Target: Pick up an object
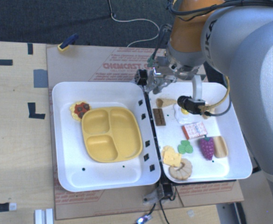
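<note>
The gripper (157, 80) is seen at the far edge of the bins, just above the divider where the left bin (64, 125) and the right bin (234, 162) meet. Whether the jaws are wide or narrow cannot be told; the metal parts are tangled in shadow, and nothing is seen between them.

The pickable things are gathered in the right bin. A tan wedge (166, 101) lies just below the gripper, with a brown chocolate bar (159, 117) beside the divider. Further along, a red and white packet (194, 130), a purple grape bunch (207, 146), a green leafy piece (185, 147), a yellow cheese piece (171, 157) and a round pastry (181, 170) are laid out, most of them apart, which should leave room for the jaws. A black and yellow fitting (189, 104) hangs off the arm over this bin.

In the left bin a yellow divided plate (111, 134) is set, with a small pizza toy (79, 109) touching its far corner.

The wedge is judged the nearest candidate. No grasp is made yet.
</note>
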Robot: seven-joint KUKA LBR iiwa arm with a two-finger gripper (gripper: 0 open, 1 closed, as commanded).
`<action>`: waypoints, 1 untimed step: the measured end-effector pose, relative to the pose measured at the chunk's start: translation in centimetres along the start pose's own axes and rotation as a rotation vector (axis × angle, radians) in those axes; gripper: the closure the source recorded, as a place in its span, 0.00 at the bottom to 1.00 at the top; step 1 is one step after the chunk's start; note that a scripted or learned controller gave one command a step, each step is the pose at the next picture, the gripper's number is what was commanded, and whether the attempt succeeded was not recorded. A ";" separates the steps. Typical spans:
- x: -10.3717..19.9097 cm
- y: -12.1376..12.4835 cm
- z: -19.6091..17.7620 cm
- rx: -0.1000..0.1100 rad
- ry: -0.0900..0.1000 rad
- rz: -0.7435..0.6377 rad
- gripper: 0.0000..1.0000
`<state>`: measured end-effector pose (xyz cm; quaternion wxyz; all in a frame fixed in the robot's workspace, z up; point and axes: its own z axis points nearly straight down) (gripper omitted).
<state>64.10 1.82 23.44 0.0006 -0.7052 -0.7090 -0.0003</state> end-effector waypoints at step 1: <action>0.5 -0.6 1.8 0.003 -0.003 0.004 1.00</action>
